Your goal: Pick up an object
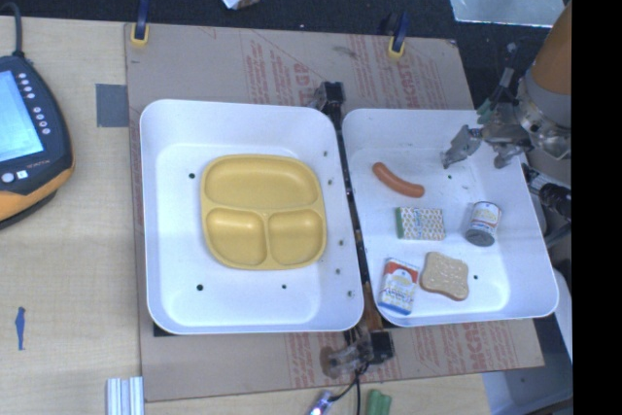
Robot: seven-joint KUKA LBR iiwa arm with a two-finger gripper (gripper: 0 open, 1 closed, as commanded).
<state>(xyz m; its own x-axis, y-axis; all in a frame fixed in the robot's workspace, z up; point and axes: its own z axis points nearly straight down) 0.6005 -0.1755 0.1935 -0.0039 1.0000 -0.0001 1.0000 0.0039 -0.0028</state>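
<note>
The small carton (398, 288) and the slice of toast (445, 276) lay at the near edge of the right bin (544, 296), touching or nearly so, with the patterned packet (421, 223), the tin can (481, 223) and the sausage (397, 179) farther in. My gripper (482, 147) hung over the bin's far right corner, fingers spread and holding nothing. With 5 objects crowded close, I judged I might nudge a neighbour, or roll the can aside.

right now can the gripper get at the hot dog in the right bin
Probably yes. The gripper hangs open over the right bin's far corner, and the hot dog lies alone on bare floor with nothing between them.
</note>
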